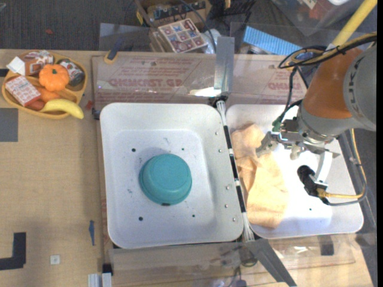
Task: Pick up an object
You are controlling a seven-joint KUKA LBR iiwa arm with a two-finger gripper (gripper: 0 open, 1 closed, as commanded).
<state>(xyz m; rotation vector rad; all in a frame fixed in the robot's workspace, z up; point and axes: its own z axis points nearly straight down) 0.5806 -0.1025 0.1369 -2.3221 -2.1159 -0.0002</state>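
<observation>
Over the right bin (353, 220), the gripper (280, 146) hovers spread beside the yellow cloth (263, 184) — approach step; next, descend and pinch.

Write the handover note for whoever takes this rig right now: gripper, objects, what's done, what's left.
Gripper: over the right bin, above the upper part of the cloth; fingers spread, nothing between them.
Objects: pale yellow cloth lies crumpled along the right bin's left side. Teal bowl sits upside down in the middle of the left bin.
Done: nothing lifted yet; both objects rest in their bins.
Left: close on an object, probably the cloth since it is nearest, and lift it clear.
</observation>
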